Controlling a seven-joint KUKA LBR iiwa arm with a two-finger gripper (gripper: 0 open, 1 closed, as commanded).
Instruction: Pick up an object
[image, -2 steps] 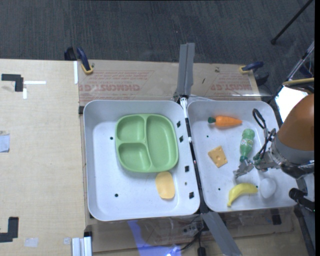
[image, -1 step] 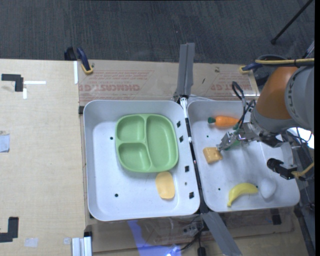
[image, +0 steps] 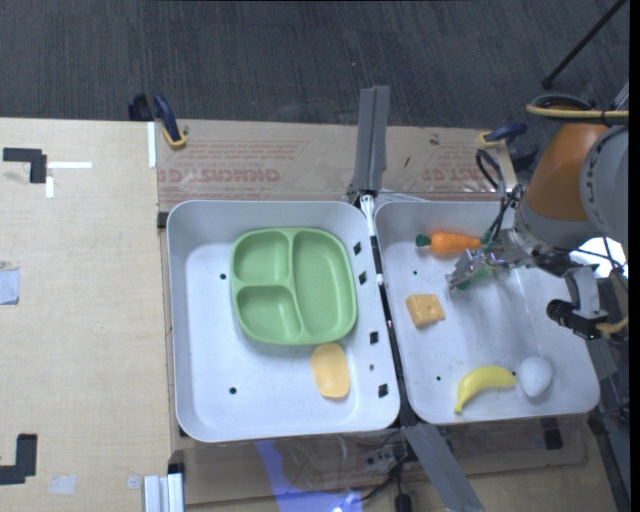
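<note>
Hovering just beside the toy carrot (image: 449, 241), the claw (image: 468, 270) is showing a posture I cannot tell; descending off-centre risks nudging the carrot against the right bin (image: 500, 400) wall instead of grasping.

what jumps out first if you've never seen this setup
The green divided plate stands out in the middle of the left bin, with a pale yellow oval piece just below it. In the right bin, the arm's tool hangs over the floor beside a toy carrot, with a cheese-like wedge, a banana and a white egg-like ball nearer the front.
</note>
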